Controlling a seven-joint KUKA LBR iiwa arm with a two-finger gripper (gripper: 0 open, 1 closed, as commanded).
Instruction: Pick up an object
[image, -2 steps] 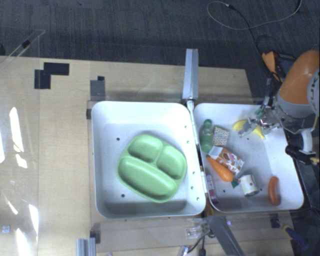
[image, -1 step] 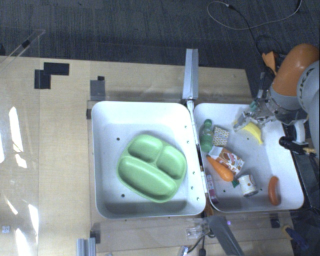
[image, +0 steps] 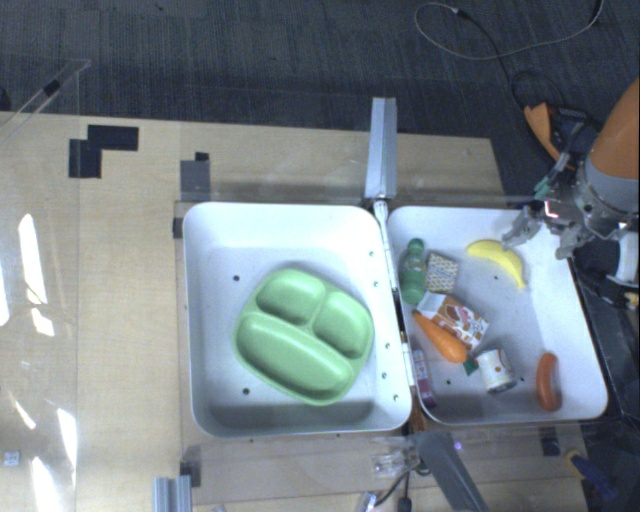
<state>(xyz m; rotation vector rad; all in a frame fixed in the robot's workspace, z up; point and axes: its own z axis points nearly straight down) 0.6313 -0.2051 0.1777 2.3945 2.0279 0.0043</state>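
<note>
Over right bin top-right rim: fingers, state unclear, just beside banana; bare floor right of banana.

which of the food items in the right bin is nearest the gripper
The yellow banana, at the right bin's top; the carrot and sausage lie lower.

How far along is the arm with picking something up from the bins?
Done: nothing looks picked yet. The banana, carrot, sausage and can all lie in the right bin, and the green tray sits in the left bin.
In hand: the gripper hangs at the right bin's upper right corner, near the banana, with no object seen between its fingers.
Left: descend, grasp, lift.
</note>
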